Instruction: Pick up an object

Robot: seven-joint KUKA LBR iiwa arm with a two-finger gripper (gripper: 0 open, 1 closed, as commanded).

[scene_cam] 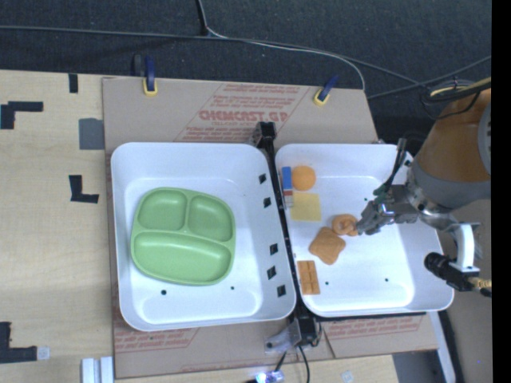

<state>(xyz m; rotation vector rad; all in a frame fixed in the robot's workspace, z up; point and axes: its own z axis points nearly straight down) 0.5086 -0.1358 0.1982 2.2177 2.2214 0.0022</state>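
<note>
The right bin (399, 290) holds several small food items. An orange ball (303, 177) lies at its far left, with a pale yellow square (306, 207) just below it and a blue block (287, 180) against the left wall. A tan bread-like chunk (326, 246) sits in the middle, and a small orange-brown piece (344, 224) lies beside it. A brown wafer strip (308, 277) rests near the front left. My gripper (366, 226) reaches in from the right and sits right beside the small orange-brown piece, with its tips low over the bin floor.
The left bin (128, 294) holds a green divided tray (184, 235). A black divider with clips (275, 214) runs between the bins. The arm's grey and orange body (451, 166) hangs over the right bin's right edge. Cables cross the dark area at the top.
</note>
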